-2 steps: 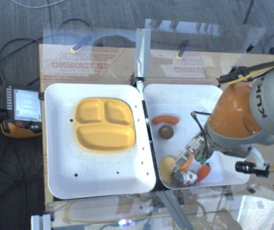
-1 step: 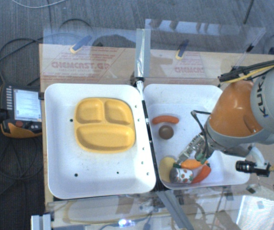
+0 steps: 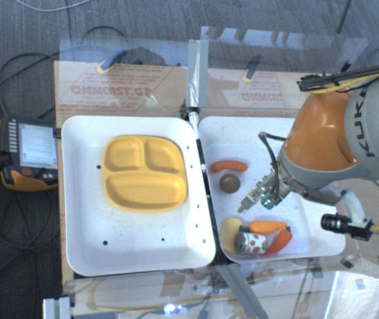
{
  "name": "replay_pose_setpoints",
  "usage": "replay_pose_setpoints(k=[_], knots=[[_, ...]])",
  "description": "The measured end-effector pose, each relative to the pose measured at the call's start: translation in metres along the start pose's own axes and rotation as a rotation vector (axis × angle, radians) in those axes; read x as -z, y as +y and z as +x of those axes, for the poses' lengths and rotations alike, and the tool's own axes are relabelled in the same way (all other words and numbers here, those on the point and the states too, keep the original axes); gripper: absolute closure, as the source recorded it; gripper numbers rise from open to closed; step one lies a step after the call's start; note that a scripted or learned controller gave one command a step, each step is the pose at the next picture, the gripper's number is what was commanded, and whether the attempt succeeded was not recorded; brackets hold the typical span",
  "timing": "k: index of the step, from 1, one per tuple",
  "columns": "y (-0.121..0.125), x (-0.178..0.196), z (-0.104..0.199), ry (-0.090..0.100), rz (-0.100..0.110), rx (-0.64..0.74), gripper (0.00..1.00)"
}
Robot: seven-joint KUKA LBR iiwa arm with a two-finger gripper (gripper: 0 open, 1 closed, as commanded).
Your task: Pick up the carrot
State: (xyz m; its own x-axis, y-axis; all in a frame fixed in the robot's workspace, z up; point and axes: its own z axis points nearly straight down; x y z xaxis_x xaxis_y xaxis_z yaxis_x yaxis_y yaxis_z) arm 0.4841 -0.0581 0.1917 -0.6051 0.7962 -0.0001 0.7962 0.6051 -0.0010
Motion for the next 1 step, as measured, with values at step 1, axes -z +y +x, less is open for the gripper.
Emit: replay_pose_setpoints(k=[1], knots=[[0.033,-0.0085,0.0432,0.001,-0.001,0.393,1.0]])
